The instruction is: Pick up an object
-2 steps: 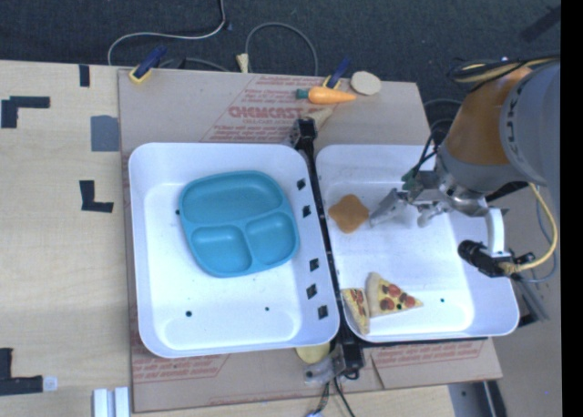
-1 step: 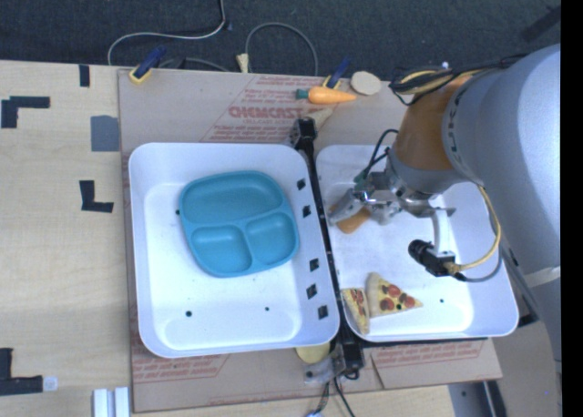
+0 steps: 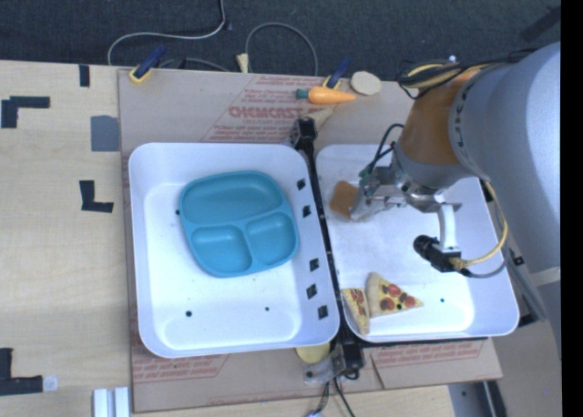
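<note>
In the right bin (image 3: 492,315), a brown toy piece (image 3: 343,197) lies near the left wall, just left of my gripper (image 3: 367,204). The gripper hangs low over the bin's upper left area, and its tips are close beside the brown piece. A toy pizza slice (image 3: 393,297) lies near the bin's front, with a pale yellow piece (image 3: 356,307) to its left. The grey arm with its orange band (image 3: 428,128) covers the bin's upper right.
The left bin (image 3: 150,224) holds a blue divided plate (image 3: 240,222). A toy carrot (image 3: 330,95) and a beige disc (image 3: 365,84) lie on the cardboard behind the bins. Black clips run along the divider (image 3: 314,224). Cables loop at the back.
</note>
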{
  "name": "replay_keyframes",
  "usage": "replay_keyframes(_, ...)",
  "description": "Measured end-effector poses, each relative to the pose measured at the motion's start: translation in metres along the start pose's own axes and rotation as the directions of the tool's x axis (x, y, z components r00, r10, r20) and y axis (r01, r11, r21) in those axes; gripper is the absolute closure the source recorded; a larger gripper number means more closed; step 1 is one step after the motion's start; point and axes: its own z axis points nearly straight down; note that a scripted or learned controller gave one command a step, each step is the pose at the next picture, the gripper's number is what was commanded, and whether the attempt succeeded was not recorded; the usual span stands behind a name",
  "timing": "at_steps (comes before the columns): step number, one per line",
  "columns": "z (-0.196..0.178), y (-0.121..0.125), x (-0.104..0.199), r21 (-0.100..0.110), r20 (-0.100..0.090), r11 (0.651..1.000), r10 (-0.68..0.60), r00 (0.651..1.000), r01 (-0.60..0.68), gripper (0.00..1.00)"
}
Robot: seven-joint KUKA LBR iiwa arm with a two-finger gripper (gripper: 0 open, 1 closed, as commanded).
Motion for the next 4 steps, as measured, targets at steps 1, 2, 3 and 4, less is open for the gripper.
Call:
replay_keyframes(1, 0.009, 0.011, -0.011, 0.003, -0.007, 1.000, -0.001, 1.000, 0.001, 1.00)
replay_keyframes(2, -0.010, -0.039, -0.029, 0.010, -0.003, 1.000, 0.003, 1.000, -0.003, 1.00)
replay_keyframes(3, -0.036, 0.049, -0.005, -0.002, -0.004, 1.000, -0.005, 1.000, 0.005, 1.00)
replay_keyframes(4, -0.033, 0.045, -0.007, 0.006, -0.003, 1.000, 0.000, 1.000, 0.000, 0.00)
